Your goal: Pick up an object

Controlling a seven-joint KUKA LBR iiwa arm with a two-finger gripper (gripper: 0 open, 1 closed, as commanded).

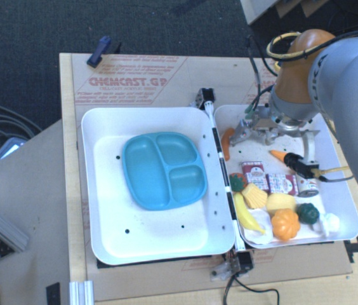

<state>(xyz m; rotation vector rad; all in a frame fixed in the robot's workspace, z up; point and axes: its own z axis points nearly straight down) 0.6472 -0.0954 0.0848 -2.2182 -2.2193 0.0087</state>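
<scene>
Hand (274,132) low in right bin (347,224), fingertips indistinct, carrot (226,143) part-hidden

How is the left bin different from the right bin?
The left bin holds a single blue divided plate; the right bin holds a heap of toy food, such as a banana and a small orange pumpkin. The arm's gripper hangs over the right bin, not the left bin. Both bins are white and shallow, side by side.
</scene>
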